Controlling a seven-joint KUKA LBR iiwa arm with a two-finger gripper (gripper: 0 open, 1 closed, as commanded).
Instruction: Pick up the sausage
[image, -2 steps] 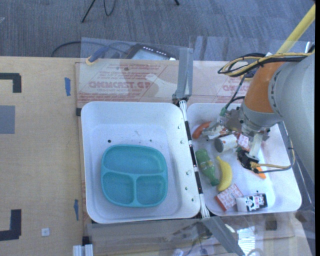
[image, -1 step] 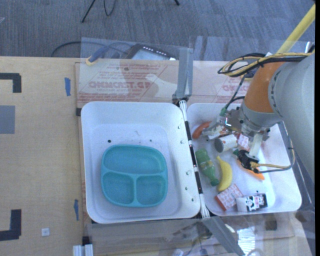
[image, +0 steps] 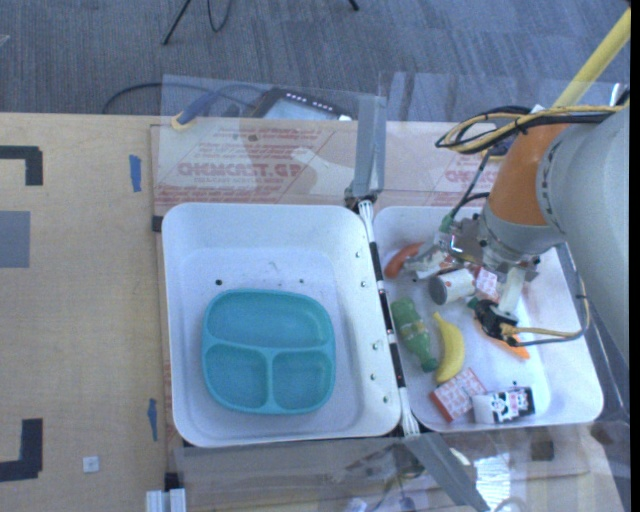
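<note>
Camera view looked down on the bench (image: 70, 300), a pale wooden top that carried two shallow white bins side by side. The left bin (image: 190, 240) was the larger thing in sight after the bench, and in it lay a teal divided plate (image: 268, 352), flat, with three compartments. The right bin (image: 570, 395) sat just beside it, their rims touching along the middle.

From the right the grey arm (image: 590, 190) came in over the right bin, its orange band (image: 520, 185) above the wrist, with yellow and black cables looped about it. The gripper (image: 447, 262) hung low over the upper left part of the right bin, among the small things there. I could not tell how its fingers stood; the wrist and cables hid too much of them.

The sausage (image: 400, 259), reddish-orange, lay near the upper left corner of the right bin, just beside the gripper on its left. Whether it was touched I could not make out. Below it lay a green bottle (image: 414, 334) along the bin's left wall, and just right of that a yellow banana (image: 451, 348), curved. Near the bin's lower edge lay a small red packet (image: 456, 394) and, beside it, a small black-and-white carton (image: 506, 404).
</note>
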